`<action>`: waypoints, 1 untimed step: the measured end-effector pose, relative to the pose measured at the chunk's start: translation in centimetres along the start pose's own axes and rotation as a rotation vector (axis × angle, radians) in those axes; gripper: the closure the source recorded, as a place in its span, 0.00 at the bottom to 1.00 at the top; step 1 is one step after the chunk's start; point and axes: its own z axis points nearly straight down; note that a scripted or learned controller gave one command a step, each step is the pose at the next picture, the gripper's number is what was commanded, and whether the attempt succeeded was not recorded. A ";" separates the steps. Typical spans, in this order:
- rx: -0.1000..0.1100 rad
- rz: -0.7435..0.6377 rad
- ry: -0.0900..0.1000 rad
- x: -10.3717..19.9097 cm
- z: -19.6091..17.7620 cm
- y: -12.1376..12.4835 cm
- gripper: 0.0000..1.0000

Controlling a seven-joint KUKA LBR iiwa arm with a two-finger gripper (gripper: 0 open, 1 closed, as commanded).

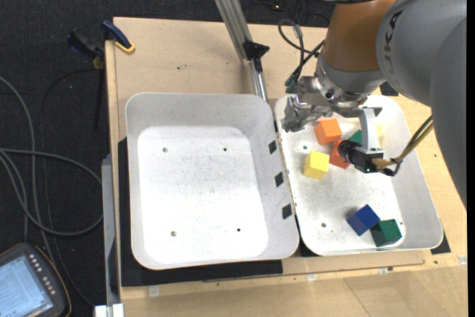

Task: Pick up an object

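Hanging low over the far end of the right bin (415, 182), the gripper (326, 111) is sitting under the orange-banded wrist, and from up here I am not seeing enough of it to tell whether it is apart, together or clamped on anything, so I am treating that as unknown.

I am looking at five candidate blocks, all lying in the right bin. An orange block (328, 131) is lying just beside the gripper, on the side toward the bin's near edge, and it is the closest of the lot. A yellow block (317, 164) is sitting a little farther on toward the near edge, close to the wall the two bins share. A small red block (339, 157) is lying between them and the black fitting on the cable, and a sliver of a green block (356, 137) is showing behind that fitting. A blue block (364, 219) and a dark green block (387, 232) are touching each other near the bin's near right corner, well apart from the gripper.

I am judging the orange block to be the natural target: it calls for only a short shift toward the near edge and a descent. Its neighbours are crowding it, so I am expecting some risk of nudging the red one. The left bin (141, 159) is playing no part.
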 end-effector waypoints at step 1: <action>-0.001 0.001 -0.001 4.5 -0.3 -0.3 1.00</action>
